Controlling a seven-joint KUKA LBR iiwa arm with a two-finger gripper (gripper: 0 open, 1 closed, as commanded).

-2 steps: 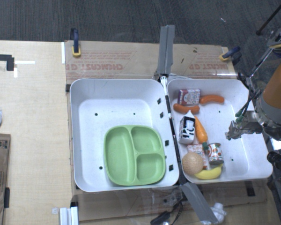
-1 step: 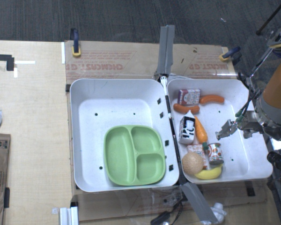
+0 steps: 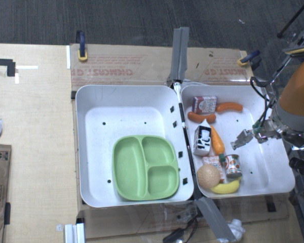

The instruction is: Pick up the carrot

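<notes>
Tabletop (image 3: 30,110) carries two white bins. Left bin (image 3: 91,115) has just a green divided plate (image 3: 144,167). Right bin (image 3: 266,171) holds all the clutter, packed against its left wall.

Carrot (image 3: 217,140) sits mid-left in the right bin, lying roughly lengthwise, tip pointing toward the far end. It's touching or nearly touching the black-and-white carton (image 3: 203,139) on its left. Just below it: a flat snack packet (image 3: 213,161) and a small can (image 3: 233,166). Further down, a round brownish ball-like item (image 3: 209,176) and a banana (image 3: 227,187). Above: two sausages (image 3: 229,107) and a small red-white box (image 3: 204,105).

Gripper (image 3: 241,139) is inside the right bin, just right of the carrot, clear gap between them, over bare bin floor.

Risks as I read them:
- Carton hugs the carrot's left side, so there's little room for a finger there. It may land on the carton and shove or pinch both.
- Can and packet crowd the lower end; a low approach likely clips them.
- Carrot is tapered and smooth, so an off-centre grip probably squirts out.
- Coming in sideways could push the carrot tighter into the carton.

Fingers: holding nothing, touching nothing visible. How far they're spread, can't tell; the tip is too small and blurred.
</notes>
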